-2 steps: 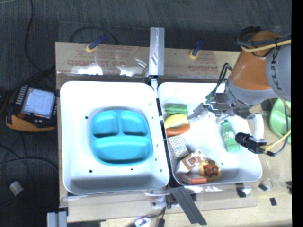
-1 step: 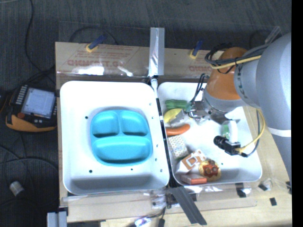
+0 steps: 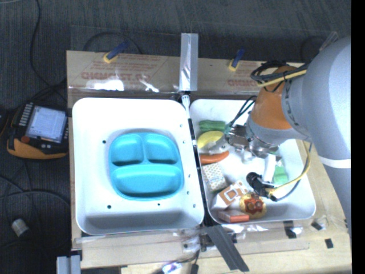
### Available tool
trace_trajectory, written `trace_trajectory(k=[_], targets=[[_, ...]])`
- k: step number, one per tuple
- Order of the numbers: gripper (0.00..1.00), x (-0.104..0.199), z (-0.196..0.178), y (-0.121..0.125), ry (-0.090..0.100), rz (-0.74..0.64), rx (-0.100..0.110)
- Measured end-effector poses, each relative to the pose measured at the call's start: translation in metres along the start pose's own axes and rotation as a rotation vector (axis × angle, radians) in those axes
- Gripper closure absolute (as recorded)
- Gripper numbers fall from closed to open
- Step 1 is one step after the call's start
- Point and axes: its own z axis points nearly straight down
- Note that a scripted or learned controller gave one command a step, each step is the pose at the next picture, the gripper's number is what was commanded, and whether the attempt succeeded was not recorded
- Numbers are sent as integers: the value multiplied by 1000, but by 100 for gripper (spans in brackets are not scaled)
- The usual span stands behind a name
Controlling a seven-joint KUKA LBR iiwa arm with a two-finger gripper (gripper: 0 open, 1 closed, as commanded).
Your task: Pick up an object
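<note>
- The camera view looks down on a brown bench [image 3: 142, 73] bearing two white bins side by side.
- The left bin [image 3: 85, 153] holds a blue divided tray [image 3: 147, 164], lying flat in its middle.
- The right bin [image 3: 305, 204] holds a scatter of small things, mostly along its left and near sides.
- A green object [image 3: 212, 125] lies at the far left of that bin, with a yellow object [image 3: 208, 137] touching it on the near side.
- An orange piece [image 3: 215, 157] lies just below the yellow one, close to the wall between the bins.
- Nearer the camera lie a patterned packet [image 3: 214, 177], a small orange-and-white box [image 3: 231, 194], a red-brown lump [image 3: 254, 205] and a red stick [image 3: 236, 217], all close together.
- A green strip [image 3: 280, 176] lies towards the bin's right side.
- The arm [image 3: 319, 101] reaches in from the right, and its gripper [image 3: 258, 153] is low over the middle of the right bin, just right of the orange piece.
- Whether the pincer is apart or together cannot be told, and nothing is seen clamped in it.
- A handheld device [image 3: 43, 124] lies on the floor, left of the bench.
</note>
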Motion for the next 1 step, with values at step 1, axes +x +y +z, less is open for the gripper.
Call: trace_trajectory(k=[1], targets=[[0, 11, 1, 48, -6, -496, 5]])
